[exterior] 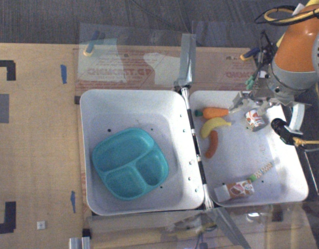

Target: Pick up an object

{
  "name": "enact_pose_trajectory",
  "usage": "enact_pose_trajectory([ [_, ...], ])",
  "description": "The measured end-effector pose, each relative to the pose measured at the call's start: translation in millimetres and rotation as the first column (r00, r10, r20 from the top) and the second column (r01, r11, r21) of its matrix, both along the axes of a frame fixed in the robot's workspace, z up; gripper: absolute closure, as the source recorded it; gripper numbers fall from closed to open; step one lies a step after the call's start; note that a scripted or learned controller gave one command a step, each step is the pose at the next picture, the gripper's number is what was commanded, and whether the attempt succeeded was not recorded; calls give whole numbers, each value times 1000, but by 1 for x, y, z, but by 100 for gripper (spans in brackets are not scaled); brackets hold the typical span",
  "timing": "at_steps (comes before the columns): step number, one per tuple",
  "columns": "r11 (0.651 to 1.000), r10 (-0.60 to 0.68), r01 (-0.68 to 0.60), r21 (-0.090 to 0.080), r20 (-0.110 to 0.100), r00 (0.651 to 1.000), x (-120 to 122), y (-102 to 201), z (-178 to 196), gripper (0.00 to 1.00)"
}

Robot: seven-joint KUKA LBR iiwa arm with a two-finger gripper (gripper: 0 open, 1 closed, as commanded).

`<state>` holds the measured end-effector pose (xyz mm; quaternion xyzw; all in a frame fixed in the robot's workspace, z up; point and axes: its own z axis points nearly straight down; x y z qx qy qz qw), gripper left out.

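In the right bin (pixel 284 185) lie an orange carrot (pixel 215 112), a yellow banana (pixel 214 125), a reddish-brown sausage (pixel 212 143), a small red-and-white cup (pixel 254 120) and a toothpaste tube (pixel 241 187). My gripper (pixel 249 108) hangs over the bin's far side, just above the cup and to the right of the carrot. Its fingers are spread open with nothing between them. The grey-and-orange arm (pixel 297 51) hides the bin's far right corner.
A teal divided plate (pixel 130 163) lies in the left bin (pixel 97 108). A clear panel (pixel 133 61) stands behind the bins. Cables (pixel 284 14) run along the arm, and a black fitting (pixel 282 129) sits at the right bin's right rim.
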<state>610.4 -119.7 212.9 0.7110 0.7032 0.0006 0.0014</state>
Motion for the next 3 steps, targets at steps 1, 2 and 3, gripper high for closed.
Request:
enact_pose_trajectory([
  [1,1000,-21,21,1,-4,1000,-6,-60,-63,0],
  [2,996,-86,86,0,2,996,9,-75,-126,0],
  [3,1000,-29,29,9,-10,1000,58,-84,-127,0],
])
